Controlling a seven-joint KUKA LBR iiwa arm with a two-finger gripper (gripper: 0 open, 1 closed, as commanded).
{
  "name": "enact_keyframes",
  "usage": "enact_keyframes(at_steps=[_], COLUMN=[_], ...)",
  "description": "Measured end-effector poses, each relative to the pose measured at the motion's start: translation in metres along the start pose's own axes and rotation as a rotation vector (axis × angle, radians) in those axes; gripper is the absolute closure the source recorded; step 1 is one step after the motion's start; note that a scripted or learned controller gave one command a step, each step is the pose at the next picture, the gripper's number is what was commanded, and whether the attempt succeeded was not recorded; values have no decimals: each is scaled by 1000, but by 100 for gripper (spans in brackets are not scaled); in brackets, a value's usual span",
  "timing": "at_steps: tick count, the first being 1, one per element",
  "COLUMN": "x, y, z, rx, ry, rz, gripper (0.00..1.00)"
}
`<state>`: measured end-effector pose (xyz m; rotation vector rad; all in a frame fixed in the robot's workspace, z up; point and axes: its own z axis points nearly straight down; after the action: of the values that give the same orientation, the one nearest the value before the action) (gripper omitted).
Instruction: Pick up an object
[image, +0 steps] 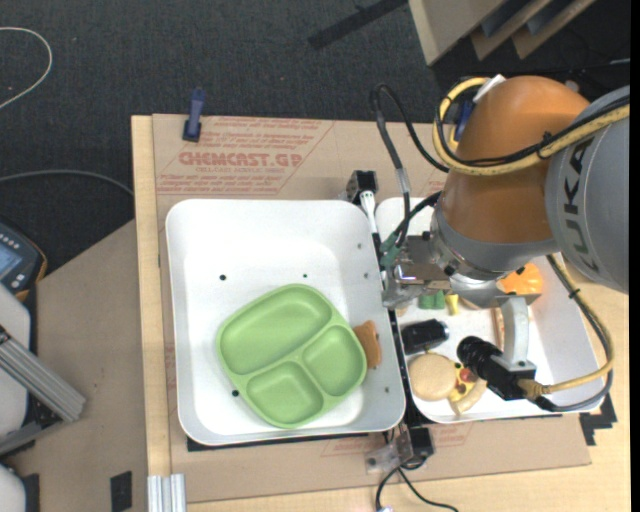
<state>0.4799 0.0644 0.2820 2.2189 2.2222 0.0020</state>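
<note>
My pincer (432, 292) hangs over the right bin (570, 310), near its left wall; I cannot tell how it stands. Below it lie a black block (423, 333) and a tan disc (433, 378). A green plate (290, 353) sits in the left bin (250, 240).

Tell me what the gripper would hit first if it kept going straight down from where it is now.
Probably the small green object just under the gripper in the right bin, with the black object close beside it. Depth is unclear, as the arm hides much of the bin.
</note>
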Motion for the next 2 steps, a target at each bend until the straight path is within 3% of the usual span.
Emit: enact_keyframes(at_steps=[1,2], x=[-3,-2], y=[-2,0], z=[39,27], rx=[8,2], ry=[0,0], rz=[3,2], gripper=[100,100])
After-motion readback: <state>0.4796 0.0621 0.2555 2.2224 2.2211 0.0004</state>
